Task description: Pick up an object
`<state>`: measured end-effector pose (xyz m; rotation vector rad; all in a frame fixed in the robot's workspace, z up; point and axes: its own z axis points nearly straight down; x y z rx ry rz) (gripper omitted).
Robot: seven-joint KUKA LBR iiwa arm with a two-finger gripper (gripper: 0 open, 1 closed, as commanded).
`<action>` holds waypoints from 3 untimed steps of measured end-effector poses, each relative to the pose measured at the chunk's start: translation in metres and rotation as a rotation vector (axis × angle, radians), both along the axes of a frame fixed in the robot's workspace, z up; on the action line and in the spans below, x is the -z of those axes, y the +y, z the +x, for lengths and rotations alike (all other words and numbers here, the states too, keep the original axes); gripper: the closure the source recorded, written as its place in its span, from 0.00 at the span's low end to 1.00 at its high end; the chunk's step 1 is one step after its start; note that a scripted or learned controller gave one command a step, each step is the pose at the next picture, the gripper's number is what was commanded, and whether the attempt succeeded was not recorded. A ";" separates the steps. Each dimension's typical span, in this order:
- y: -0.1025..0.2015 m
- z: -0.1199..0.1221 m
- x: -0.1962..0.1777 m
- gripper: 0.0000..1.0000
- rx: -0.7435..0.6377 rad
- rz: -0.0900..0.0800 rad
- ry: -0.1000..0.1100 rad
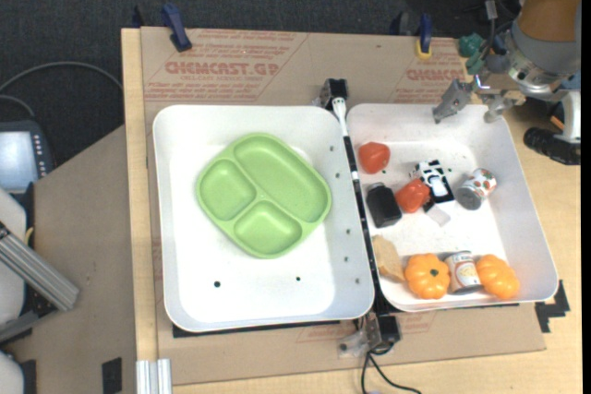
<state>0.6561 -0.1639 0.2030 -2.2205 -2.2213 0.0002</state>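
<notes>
Objects fill the right bin (517, 189): black block (382, 205), red pieces (373, 157), orange pumpkins (427, 276), small can (463, 271). The left bin (175, 198) holds a green tray (263, 194). The gripper (473, 100) hovers at the right bin's far rim, fingers spread, holding nothing.

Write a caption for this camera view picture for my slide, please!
Gripper hovers open over the far rim of the right bin, holding nothing.

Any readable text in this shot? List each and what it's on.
"CHEMCAST GP" in red, on the brown protective sheet behind the left bin.
The same red print repeats behind the right bin, cut off by its rim.
Small can between the two orange pumpkins: label too blurred to read.
</notes>
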 end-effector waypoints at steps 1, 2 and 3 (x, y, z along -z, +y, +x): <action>-0.001 -0.042 0.126 0.00 0.003 0.003 0.011; 0.042 -0.086 0.040 0.00 -0.003 0.002 0.000; 0.039 -0.128 0.097 0.00 -0.002 -0.008 -0.024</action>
